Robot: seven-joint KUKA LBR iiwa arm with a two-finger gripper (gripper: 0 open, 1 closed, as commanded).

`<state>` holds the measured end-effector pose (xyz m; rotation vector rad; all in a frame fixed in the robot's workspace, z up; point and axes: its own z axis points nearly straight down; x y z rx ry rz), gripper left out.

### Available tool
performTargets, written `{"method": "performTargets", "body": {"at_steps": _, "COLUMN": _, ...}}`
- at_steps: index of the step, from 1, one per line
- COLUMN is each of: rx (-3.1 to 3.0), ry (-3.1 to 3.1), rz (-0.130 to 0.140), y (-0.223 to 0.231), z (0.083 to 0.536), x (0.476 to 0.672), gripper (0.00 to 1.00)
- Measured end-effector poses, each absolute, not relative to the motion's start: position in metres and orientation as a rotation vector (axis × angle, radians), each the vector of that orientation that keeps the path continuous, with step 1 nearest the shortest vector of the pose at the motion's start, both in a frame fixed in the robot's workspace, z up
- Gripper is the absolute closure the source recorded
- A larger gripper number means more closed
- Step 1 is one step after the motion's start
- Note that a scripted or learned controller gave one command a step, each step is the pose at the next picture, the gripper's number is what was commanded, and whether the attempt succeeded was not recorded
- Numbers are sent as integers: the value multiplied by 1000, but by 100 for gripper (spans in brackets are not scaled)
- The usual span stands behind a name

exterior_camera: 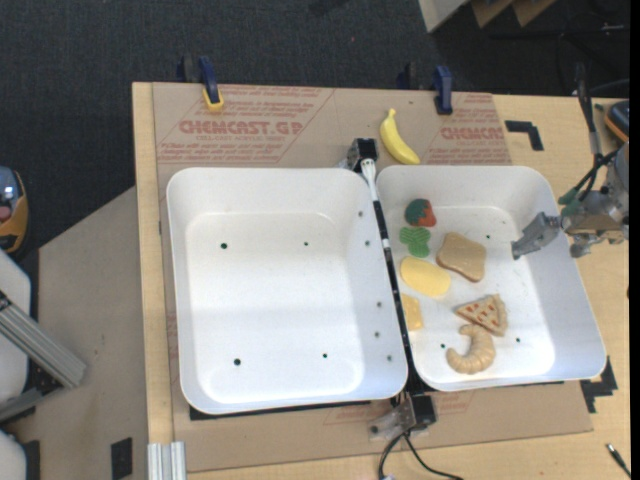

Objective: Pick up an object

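- End effector (pixel 545 233) at right bin's (pixel 578 298) right rim; finger state impossible to tell.
- Toast (pixel 462 256), pizza (pixel 484 314), croissant (pixel 472 351) crowded left of it.
- Likely risk: nudging neighbours, closing on nothing.

A single fixed camera looks down at a slant from above the bench (pixel 300 118), far enough back to frame both white bins whole, the left bin (pixel 190 268) and right bin (pixel 560 268) side by side. Dark floor lies beyond the bench's far edge. The arm (pixel 600 213) enters at the frame's right side.
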<state>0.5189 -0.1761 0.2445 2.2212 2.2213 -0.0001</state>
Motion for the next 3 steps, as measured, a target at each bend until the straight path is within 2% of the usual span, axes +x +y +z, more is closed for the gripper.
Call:
{"method": "performTargets", "body": {"at_steps": 1, "rx": 2230, "ry": 2234, "rz": -8, "y": -120, "z": 117, "x": 475, "gripper": 0}}
{"method": "performTargets", "body": {"at_steps": 2, "rx": 2216, "ry": 2220, "rz": 1, "y": -144, "z": 83, "x": 537, "gripper": 0}}
{"method": "performTargets", "body": {"at_steps": 3, "rx": 2228, "ry": 2225, "rz": -4, "y": -121, "z": 84, "x": 476, "gripper": 0}}
